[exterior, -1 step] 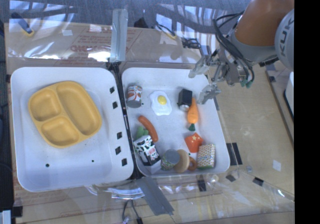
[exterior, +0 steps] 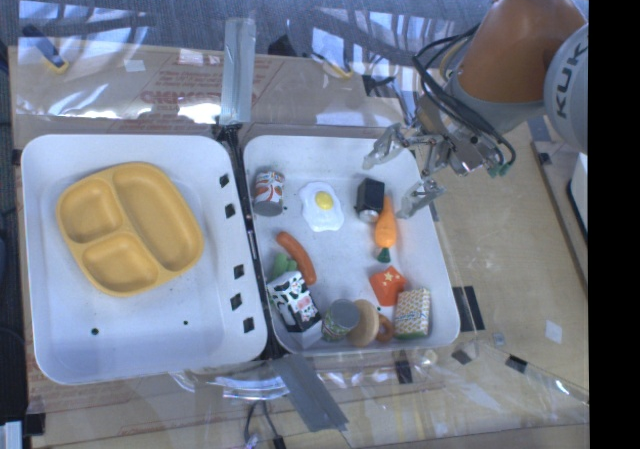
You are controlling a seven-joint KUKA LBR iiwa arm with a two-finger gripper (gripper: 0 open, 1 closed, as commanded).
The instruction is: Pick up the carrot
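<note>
The arm [exterior: 520,37] reaches in from the right, and its claw [exterior: 408,169] hangs over the upper right part of the right bin [exterior: 432,242]. The claw is spread wide: one finger [exterior: 385,147] points toward the bin's back rim, the other [exterior: 420,197] sits near the right wall, and nothing is between them.

The carrot [exterior: 386,227] lies in the right bin just below the claw, close to the right wall, its orange body pointing up toward the lower finger and its green end toward the front. A small black block [exterior: 370,196] sits just left of the carrot's top. Further left are a fried egg [exterior: 322,205] and a can [exterior: 267,191] near the divider. A sausage [exterior: 296,255] lies slantwise in the middle of the bin, with a bit of green beside it. Along the front edge stand a cow-patterned carton [exterior: 291,300], a grey tin [exterior: 340,320], a brown round piece [exterior: 364,323], a checkered block [exterior: 412,311] and a red piece [exterior: 387,284].

The left bin [exterior: 45,307] holds a yellow divided plate [exterior: 62,199], tilted slightly on the white floor. Both bins rest on the counter [exterior: 510,277].
</note>
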